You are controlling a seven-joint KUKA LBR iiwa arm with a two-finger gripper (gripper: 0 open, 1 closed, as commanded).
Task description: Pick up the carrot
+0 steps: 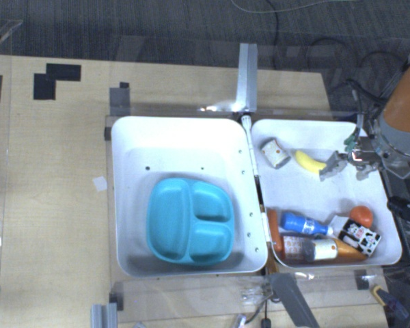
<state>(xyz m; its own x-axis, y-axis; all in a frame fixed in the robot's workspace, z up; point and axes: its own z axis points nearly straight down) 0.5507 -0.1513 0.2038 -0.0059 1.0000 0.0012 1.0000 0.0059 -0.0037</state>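
Note:
The carrot (349, 253) is an orange tapered piece at the front right of the right bin (328, 134). It is partly covered by a black-and-white patterned box (361, 236). My gripper (346, 169) hangs over the back right of that bin, well behind the carrot and just right of a yellow banana (307, 161). It is open, its fingers are spread, and nothing sits between them.
The right bin also holds a small can (275, 153), a blue bottle (304, 223), a brown bottle with a white cap (307, 249), an orange round thing (361, 216) and a red-orange strip (272, 229) along its left wall. A blue divided plate (189, 219) lies in the left bin (178, 132).

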